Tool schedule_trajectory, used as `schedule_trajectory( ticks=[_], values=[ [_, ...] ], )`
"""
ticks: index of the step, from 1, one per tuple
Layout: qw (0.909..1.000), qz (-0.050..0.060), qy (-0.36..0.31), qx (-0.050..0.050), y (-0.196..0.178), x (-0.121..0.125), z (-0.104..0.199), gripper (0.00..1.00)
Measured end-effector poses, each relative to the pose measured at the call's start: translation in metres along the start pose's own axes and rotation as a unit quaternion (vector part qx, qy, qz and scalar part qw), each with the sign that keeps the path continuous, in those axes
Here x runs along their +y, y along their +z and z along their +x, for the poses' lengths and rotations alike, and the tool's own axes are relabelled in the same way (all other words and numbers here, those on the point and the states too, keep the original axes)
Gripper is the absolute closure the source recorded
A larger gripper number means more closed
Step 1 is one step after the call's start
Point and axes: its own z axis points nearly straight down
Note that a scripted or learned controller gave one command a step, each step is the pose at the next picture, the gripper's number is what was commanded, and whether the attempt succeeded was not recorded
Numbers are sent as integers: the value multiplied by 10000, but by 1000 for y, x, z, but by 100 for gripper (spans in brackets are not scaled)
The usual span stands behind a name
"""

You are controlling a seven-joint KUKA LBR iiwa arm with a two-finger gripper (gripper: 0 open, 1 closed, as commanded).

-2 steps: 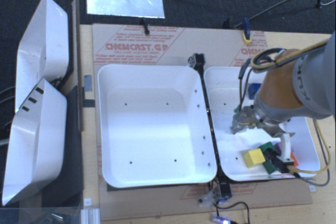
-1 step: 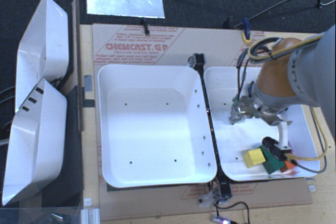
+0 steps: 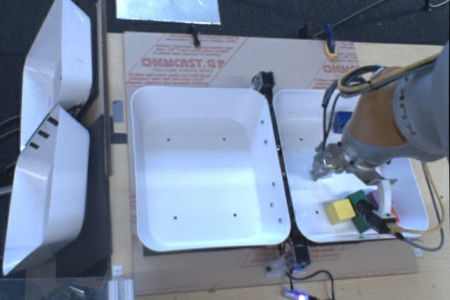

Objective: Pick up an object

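Yellow block (image 3: 339, 211), green block (image 3: 360, 213) at right bin (image 3: 304, 221) near edge. Arm (image 3: 394, 112) reaches from right, wrist bent down over right bin. End effector (image 3: 325, 166) low near bin floor; grip state unclear. Left bin (image 3: 204, 165) alongside.

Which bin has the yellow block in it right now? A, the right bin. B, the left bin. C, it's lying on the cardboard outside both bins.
A: the yellow block lies near the front edge of the right bin, beside a dark green object, below the arm.
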Motion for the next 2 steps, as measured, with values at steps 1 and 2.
schedule_trajectory(
  ticks=[1,2],
  values=[
    [9998,-34,203,-3,-54,44,-2,0],
    [10000,15,-9,2,2,51,5,0]
  ],
)
